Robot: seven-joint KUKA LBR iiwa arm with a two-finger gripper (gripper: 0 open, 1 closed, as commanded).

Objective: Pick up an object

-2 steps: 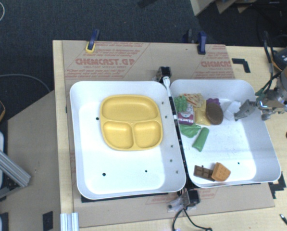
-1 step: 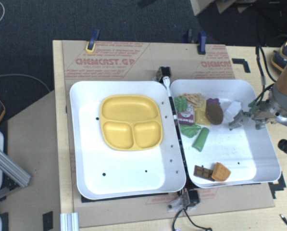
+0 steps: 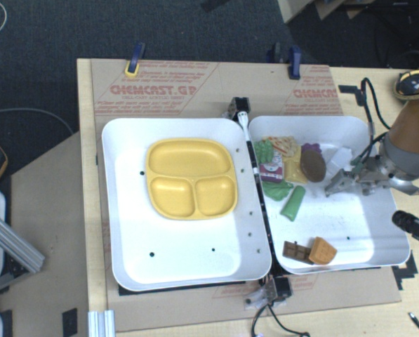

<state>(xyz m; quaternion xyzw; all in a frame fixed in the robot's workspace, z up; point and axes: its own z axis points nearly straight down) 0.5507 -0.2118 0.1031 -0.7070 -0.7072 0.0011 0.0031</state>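
The claw hangs low over the right bin, reaching in from the right on the grey arm with its orange band. Its dark fingers point left across the bin floor, and nothing sits between them; how far apart they stand I cannot tell, since they blur into one dark shape against the white.

Closest to the claw, just up and left of its tips, lies a brown oval lump, near but apart from them. Beside that, above the claw, a pale crumpled scrap rests on the bin floor. A little farther left and slightly lower lies a green cylinder, tilted. Beyond it, further left against the bin's inner wall, sits a cluster: a green leafy piece, a purple packet and a yellowish item, all touching or overlapping.

Below the claw, well apart, toward the bin's near edge, a dark brown block lies touching an orange-tan chunk.

Farthest away, across the divider to the left, the left bin holds a yellow divided plate with three compartments, lying flat in the bin's upper half.
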